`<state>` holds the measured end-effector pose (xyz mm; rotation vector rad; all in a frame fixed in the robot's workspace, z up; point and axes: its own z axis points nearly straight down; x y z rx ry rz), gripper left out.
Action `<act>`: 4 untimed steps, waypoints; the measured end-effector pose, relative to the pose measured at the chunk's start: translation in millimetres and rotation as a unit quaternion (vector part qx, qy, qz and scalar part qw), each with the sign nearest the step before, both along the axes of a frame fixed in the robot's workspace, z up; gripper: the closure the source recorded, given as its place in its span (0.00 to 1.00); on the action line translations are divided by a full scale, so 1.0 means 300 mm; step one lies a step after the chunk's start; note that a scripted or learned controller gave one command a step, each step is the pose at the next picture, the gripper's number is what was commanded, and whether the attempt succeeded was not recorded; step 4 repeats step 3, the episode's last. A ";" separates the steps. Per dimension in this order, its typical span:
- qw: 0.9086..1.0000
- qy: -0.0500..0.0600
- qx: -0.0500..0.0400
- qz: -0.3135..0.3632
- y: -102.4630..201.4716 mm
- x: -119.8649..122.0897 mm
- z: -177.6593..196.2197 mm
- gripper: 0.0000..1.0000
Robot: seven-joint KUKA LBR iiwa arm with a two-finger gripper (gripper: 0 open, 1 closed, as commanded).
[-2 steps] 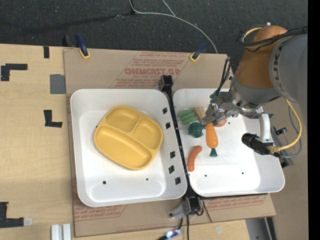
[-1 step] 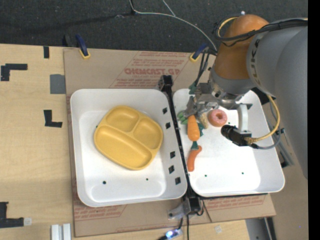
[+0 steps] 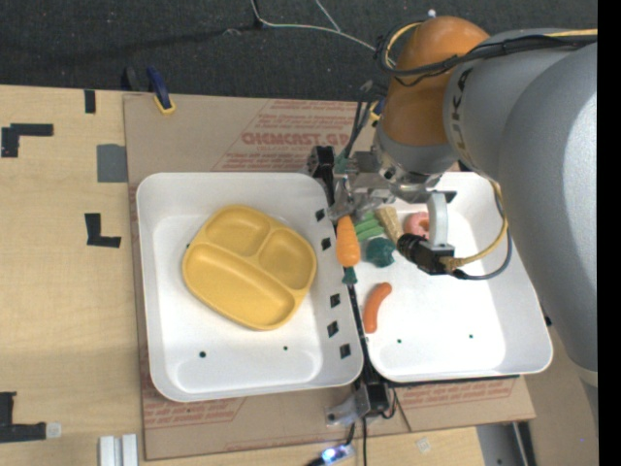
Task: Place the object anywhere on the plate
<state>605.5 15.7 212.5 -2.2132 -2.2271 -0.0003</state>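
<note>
camera view shows the grey arm's two-finger gripper (image 3: pixel 346 219) low at the wall between the two white bins, the orange toy carrot (image 3: pixel 346 242) hanging point-down just under its fingertips; whether they pinch it, i cannot tell. the yellow divided plastic plate (image 3: pixel 250 265) waits at nine o'clock from the carrot, probably because the drop goes there.

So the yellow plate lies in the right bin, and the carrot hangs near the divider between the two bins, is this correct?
Not quite. The camera view shows the yellow plate in the left bin, not the right one. The rest stands: the carrot hangs near the divider between the two bins.
</note>
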 end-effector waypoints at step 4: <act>1.000 0.001 -0.001 -0.001 0.318 0.042 -0.002 0.00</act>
